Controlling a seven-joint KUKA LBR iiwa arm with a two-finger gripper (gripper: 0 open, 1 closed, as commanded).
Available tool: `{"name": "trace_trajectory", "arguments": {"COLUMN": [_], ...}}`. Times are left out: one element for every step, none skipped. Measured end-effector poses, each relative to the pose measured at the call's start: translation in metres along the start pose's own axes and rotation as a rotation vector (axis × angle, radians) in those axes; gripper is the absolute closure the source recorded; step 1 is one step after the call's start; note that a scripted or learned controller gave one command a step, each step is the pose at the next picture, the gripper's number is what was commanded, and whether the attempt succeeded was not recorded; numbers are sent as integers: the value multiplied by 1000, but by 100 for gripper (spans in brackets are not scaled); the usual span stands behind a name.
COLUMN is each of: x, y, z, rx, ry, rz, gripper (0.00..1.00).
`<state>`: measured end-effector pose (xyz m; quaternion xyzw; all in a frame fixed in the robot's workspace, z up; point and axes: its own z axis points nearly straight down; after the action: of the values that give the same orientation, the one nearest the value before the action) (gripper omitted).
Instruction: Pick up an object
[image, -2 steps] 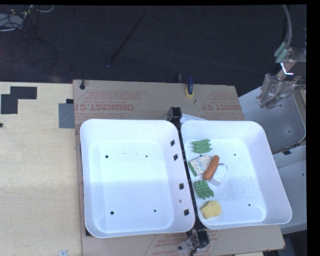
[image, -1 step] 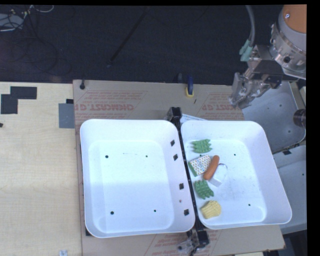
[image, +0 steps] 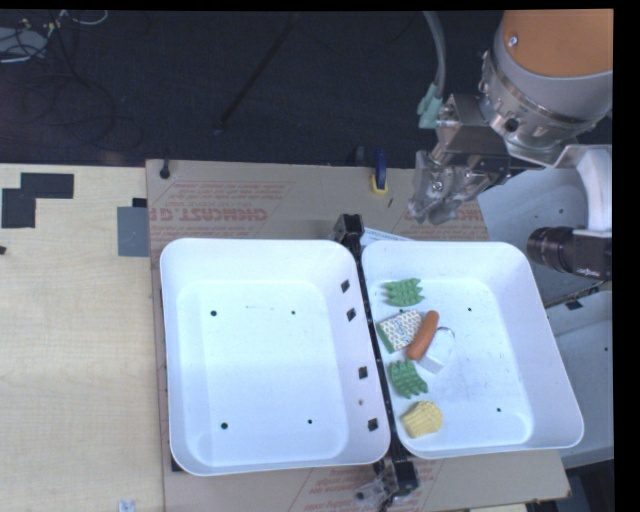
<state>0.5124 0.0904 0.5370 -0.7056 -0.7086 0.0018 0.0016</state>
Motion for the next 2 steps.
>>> {"name": "trace_trajectory", "arguments": {"x": [37,77], "y": [1,57], "z": [0,0], "rx": [-2,-4], "ry": [0,0], "rz": [0,2], "gripper": [100,100]}}
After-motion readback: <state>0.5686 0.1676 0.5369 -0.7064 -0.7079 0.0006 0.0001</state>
